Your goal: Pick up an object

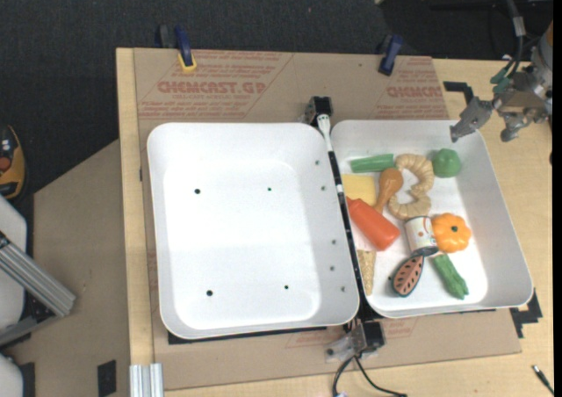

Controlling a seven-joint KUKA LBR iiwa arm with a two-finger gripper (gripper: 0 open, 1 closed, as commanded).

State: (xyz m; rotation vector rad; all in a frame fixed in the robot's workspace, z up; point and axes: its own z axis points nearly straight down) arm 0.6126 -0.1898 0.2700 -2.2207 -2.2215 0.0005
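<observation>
Your end effector [488, 122] hangs wide apart and empty above the right bin's [502, 202] far corner; nothing's picked yet, the grab remains.

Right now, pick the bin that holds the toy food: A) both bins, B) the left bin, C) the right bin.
C: the toy food, such as the orange pumpkin and red pepper, lies in the right bin.
</observation>
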